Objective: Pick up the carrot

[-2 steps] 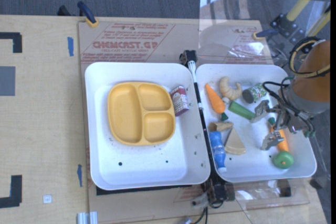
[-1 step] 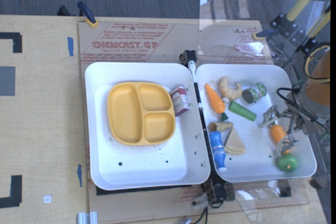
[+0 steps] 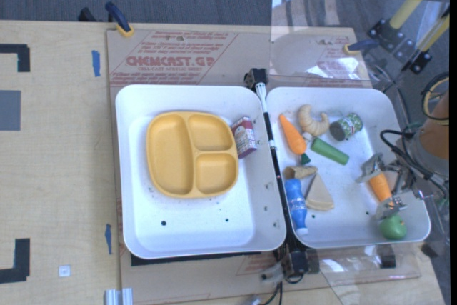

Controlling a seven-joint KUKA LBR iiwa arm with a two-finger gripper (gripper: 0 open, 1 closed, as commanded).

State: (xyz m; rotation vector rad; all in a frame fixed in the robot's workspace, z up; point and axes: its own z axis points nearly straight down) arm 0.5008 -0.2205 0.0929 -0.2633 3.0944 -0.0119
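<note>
The metal two-finger gripper [image 3: 381,186] sits low at the right side of the right white bin [image 3: 357,236], its fingers closed around a small orange carrot [image 3: 379,186]. A second orange carrot with a green tip [image 3: 292,136] lies near that bin's left wall, just beside a green cylinder [image 3: 329,151].

Two shallow white bins are seen side by side on the worktop [image 3: 50,153]. In the left bin [image 3: 193,236], a yellow divided plate [image 3: 191,153] is set toward the far left, and a small dark red can [image 3: 244,136] lies just beside the plate's right edge. In the right bin [image 3: 343,225], a carrot [image 3: 292,135] lies near the far left corner, beside a beige croissant-like piece [image 3: 312,121], a green cylinder [image 3: 329,151] and a small green-topped jar [image 3: 345,127]. A blue bottle [image 3: 295,203] and a tan wedge [image 3: 318,194] are placed along the bin's left wall. Near the right edge, the end effector [image 3: 382,186] is lowered over an orange piece [image 3: 380,187], with a green round item [image 3: 393,227] at the near right corner.
</note>
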